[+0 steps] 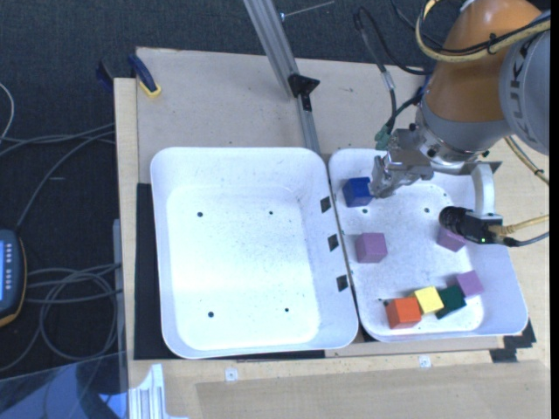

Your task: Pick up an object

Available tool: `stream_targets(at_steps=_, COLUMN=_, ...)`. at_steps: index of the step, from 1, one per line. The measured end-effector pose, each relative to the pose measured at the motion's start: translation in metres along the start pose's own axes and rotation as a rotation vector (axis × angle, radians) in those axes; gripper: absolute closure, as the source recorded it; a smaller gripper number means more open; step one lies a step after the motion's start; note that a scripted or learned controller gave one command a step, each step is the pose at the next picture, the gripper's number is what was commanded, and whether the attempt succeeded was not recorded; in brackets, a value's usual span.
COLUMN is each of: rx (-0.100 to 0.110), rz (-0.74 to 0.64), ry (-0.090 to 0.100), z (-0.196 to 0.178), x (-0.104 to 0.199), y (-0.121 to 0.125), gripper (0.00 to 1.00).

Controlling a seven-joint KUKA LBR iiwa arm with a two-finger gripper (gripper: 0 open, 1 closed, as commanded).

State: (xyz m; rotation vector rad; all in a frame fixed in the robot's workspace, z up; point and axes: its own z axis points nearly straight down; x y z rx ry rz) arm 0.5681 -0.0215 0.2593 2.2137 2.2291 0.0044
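Seven blocks are seen in the right bin (515, 299); the blue block (356, 191) lies at its far left corner, just beside the gripper (382, 184); finger state cannot be told; the block should be straddled squarely, clear of the bin wall, before closing.

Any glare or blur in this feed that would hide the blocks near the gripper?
Camera view: the left bin is washed bright, close to overexposed; the right bin is dimmer under the arm, yet the blue block beside the gripper reads clearly; the gripper itself looks soft.
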Motion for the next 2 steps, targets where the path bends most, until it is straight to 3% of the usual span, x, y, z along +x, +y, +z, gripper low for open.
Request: stream_targets(at_steps=2, rx=0.002, rz=0.000, ry=0.001, z=-0.001, x=0.108, y=0.006, gripper=1.00)
